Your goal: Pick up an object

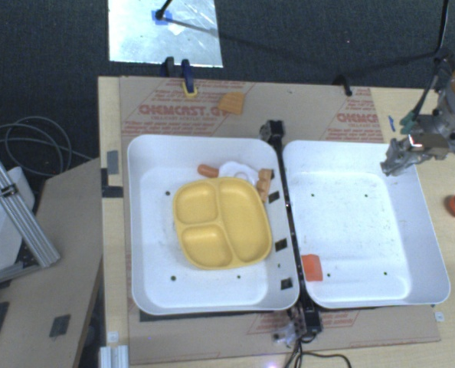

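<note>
Where the grey arm reaches in at the right, its jaws [394, 162] hang over the far right rim of the right-hand shallow white plastic bin [419, 228], and whether they are wide or narrow cannot be told, nor is anything seen between them. Below and to the left of the jaws, well apart from them, a small orange-red block [311, 267] lies at the near left corner of that bin, close to the wall; the rest of that bin's floor is bare white with faint dark specks. Farther left of the jaws, across the black clips joining the two bins, the left-hand white bin [147, 205] carries a yellow three-compartment plastic tray [221, 222], with a small orange sausage-shaped piece [207, 171], a white round piece [237, 171] and a small tan wooden block [264, 182] crowded at the tray's far edge. Both bins rest on a tan cardboard sheet [319, 106] printed in red, laid on the pale wooden worktop [109, 129], beyond which lies dark carpet [44, 37] bearing a shiny square metal plate [165, 21].
</note>
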You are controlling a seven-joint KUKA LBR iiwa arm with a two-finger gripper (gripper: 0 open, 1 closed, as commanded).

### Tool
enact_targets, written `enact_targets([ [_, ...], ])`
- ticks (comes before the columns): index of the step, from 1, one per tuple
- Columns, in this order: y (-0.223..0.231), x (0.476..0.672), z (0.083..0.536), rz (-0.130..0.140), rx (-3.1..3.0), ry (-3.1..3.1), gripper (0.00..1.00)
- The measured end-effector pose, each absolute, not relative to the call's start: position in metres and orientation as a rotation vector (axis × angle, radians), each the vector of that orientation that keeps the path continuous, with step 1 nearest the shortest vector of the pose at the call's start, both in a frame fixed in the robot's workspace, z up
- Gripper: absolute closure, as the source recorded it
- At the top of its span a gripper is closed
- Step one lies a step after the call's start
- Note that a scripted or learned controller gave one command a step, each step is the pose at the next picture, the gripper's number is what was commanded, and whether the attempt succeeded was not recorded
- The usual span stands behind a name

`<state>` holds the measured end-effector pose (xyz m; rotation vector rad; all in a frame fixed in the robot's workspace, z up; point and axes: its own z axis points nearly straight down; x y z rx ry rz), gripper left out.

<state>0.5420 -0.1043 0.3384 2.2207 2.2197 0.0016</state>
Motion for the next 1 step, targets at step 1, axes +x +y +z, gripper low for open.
enact_targets([
  [1,-0.0808,0.5288,0.5457,0.022,2.200,2.218,1.00],
])
